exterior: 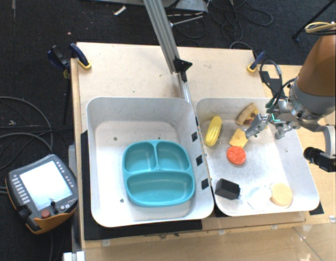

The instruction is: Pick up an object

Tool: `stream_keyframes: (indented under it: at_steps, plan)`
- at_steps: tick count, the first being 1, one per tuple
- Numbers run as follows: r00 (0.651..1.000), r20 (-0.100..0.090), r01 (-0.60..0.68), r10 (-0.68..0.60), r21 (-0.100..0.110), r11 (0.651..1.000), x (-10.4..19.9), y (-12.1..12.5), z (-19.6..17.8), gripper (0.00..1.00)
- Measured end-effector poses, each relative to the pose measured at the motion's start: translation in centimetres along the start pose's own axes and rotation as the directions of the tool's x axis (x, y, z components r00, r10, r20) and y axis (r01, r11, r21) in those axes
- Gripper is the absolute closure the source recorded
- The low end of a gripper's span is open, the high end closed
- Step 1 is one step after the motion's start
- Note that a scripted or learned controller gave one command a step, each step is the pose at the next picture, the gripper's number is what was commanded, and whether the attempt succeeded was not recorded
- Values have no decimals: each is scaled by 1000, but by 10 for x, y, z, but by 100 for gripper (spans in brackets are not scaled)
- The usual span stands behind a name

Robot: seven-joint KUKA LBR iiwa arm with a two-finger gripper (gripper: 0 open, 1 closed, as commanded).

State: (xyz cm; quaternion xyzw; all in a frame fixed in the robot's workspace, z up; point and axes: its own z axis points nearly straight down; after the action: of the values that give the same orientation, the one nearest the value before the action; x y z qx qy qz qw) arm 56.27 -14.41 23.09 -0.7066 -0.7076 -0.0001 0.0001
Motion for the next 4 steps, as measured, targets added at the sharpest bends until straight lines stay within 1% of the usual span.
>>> stream_keyframes:
  at_steps: [1,2,3,4]
  plan:
    - [1000,0,-1,1,4,1000,-3,6,46,0]
    - [1000,0,1,-1,5,1000,3,11,94,0]
    - [1000,1,-1,1,1,1000,4,11,137,0]
    - [1000,1,-1,1,-1,1000,4,11,125,100]
